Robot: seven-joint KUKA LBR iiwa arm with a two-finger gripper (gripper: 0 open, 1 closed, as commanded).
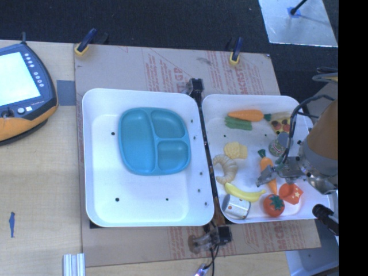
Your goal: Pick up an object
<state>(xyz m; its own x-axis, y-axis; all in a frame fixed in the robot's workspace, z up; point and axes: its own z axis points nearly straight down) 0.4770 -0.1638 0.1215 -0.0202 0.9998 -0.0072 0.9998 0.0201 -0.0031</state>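
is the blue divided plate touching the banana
Apart. The camera view shows the blue plate in the left bin and the banana in the right bin.

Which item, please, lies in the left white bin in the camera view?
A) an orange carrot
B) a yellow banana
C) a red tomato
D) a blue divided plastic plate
D: the blue divided plastic plate sits alone in the left white bin, while the yellow banana, the orange carrot and the red tomato all lie in the right white bin.
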